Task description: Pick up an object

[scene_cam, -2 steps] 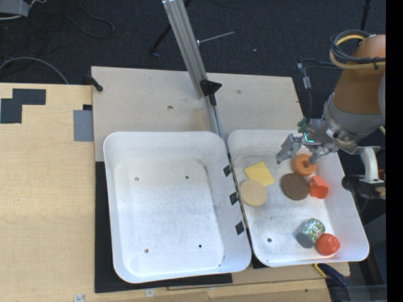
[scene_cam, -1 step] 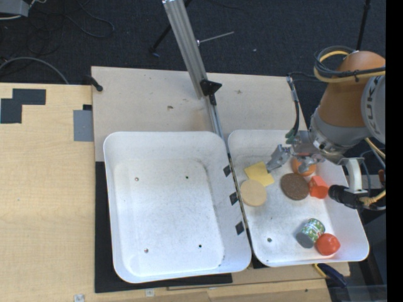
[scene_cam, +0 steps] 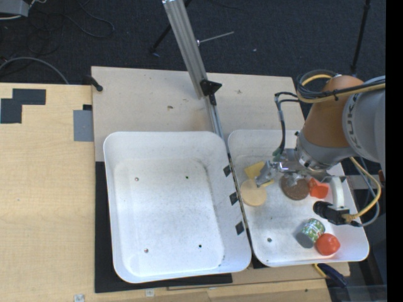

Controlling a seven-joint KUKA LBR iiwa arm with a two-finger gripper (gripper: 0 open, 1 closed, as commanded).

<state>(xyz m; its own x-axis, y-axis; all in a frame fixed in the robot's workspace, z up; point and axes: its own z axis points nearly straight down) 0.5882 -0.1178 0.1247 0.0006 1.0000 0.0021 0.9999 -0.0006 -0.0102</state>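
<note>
Pick not yet done — hand [scene_cam: 272, 172] low in the right bin [scene_cam: 277, 247], at 2 o'clock from the tan disc [scene_cam: 254, 195]; hand state cannot be told, nothing seen lifted

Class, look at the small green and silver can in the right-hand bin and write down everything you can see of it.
The small green and silver can looks like metal, with a green patterned side and a pale silvery end. It lies tipped on its side near the front right corner of the right white bin, resting on the bin floor. A round red-orange object sits right against it on the corner side. The gripper is farther back in the bin, apart from the can.
</note>
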